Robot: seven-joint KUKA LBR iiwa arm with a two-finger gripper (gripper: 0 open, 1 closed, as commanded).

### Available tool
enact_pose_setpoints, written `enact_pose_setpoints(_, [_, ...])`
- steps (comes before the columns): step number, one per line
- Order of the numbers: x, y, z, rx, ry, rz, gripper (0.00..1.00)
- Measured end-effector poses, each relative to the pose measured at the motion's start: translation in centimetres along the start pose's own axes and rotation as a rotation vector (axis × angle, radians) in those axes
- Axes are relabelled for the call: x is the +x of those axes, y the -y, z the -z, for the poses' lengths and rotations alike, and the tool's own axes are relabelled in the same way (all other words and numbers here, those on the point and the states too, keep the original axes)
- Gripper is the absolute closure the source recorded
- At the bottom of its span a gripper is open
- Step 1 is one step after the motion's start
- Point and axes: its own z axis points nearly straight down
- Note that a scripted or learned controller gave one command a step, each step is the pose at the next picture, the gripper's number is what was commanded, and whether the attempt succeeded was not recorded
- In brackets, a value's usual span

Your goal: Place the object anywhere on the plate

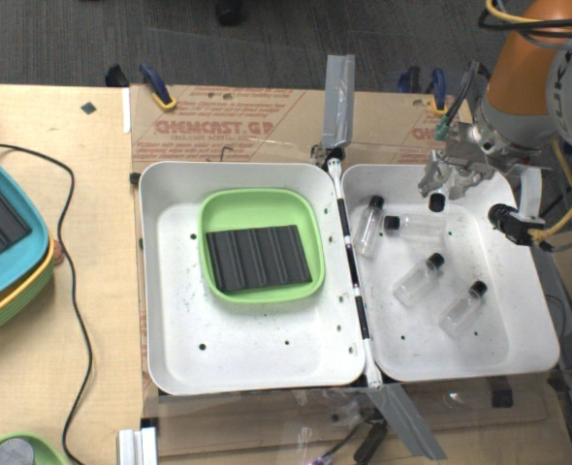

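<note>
A green square plate (305,216) lies in the left bin (170,289), with a dark ribbed slab (258,258) lying on it. Several clear vials with black caps are scattered in the right bin (519,347): one (366,229) by the divider, one (414,225) beside it, two more (414,281) (458,310) toward the front. My gripper (441,186) hangs over the far right part of the right bin, well away from the plate. A small black cap (437,201) shows just below it; whether it is gripped is unclear.
A grey metal divider (349,260) runs between the two bins. Cardboard (228,124) lies behind them, with blue clamps at its edge. A stack of teal and yellow trays (5,240) and a black cable (73,289) lie on the wooden bench to the left.
</note>
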Motion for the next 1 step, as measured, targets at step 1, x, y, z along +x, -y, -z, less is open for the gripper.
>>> enact_pose_setpoints(1, [-0.01,-0.01,0.02,-0.001,0.0,-0.001,0.0])
